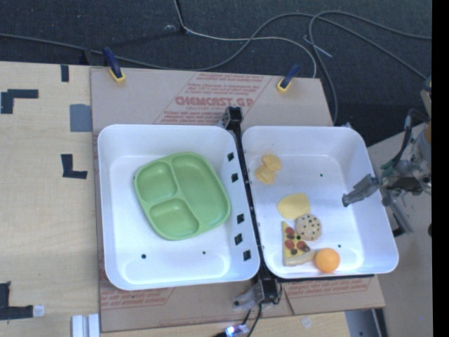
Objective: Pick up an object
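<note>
Where the right bin [354,146] ends, the end effector [361,188] hovers; its state I cannot tell. Nearby lie a cookie [307,226] and orange [327,260].

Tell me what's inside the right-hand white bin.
The right bin holds two pale yellow pieces, a yellow chip-like piece, a cookie, a pizza slice and an orange ball. Whatever lies beneath them is covered.
</note>
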`<state>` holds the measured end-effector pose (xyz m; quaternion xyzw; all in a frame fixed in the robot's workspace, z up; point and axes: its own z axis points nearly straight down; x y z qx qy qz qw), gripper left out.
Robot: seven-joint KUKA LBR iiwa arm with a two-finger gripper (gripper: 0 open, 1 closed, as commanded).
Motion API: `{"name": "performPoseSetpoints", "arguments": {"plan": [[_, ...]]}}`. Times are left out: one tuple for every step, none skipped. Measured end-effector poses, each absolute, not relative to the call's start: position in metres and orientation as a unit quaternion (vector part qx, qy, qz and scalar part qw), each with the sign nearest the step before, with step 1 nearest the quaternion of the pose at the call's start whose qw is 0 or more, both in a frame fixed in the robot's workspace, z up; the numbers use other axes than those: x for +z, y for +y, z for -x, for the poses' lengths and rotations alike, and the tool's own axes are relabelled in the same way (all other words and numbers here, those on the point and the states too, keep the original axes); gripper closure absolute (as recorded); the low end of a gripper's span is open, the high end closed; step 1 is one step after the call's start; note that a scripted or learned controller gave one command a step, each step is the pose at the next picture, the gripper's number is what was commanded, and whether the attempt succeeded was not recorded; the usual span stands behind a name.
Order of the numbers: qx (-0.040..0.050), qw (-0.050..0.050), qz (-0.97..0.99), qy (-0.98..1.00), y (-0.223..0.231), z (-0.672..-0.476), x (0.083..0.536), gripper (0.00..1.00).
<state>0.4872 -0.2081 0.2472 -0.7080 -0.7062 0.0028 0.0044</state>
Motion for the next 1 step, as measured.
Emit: {"name": "performPoseSetpoints", "arguments": {"plan": [[0.0006, 0.0, 0.707, -0.707, -0.208, -0.4893, 0.2517, 0.0]]}}
